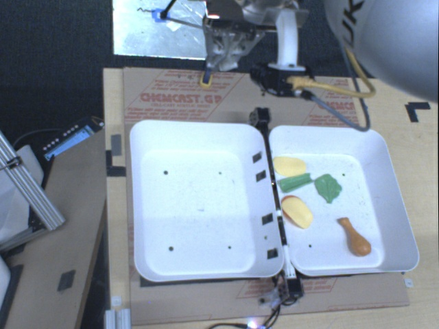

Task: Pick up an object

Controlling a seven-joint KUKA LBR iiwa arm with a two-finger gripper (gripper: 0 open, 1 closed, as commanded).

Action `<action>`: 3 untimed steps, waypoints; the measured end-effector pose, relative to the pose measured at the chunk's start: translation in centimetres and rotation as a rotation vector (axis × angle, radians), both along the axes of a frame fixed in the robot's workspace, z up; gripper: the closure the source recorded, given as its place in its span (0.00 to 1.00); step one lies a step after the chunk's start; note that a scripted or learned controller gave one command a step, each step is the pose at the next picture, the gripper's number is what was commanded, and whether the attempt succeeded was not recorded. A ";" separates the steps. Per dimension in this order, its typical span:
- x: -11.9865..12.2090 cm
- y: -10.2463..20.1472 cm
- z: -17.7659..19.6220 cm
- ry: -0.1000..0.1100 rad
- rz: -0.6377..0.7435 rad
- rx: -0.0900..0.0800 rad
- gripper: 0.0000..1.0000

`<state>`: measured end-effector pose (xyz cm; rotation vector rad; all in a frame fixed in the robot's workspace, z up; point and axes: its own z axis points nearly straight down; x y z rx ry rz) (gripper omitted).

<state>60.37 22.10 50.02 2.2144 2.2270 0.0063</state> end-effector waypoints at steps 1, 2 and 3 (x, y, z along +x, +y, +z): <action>-3.2 1.4 2.4 0.001 0.001 0.000 1.00; -6.4 1.3 3.6 0.002 0.000 0.000 1.00; -9.9 1.3 3.5 0.003 0.000 0.000 1.00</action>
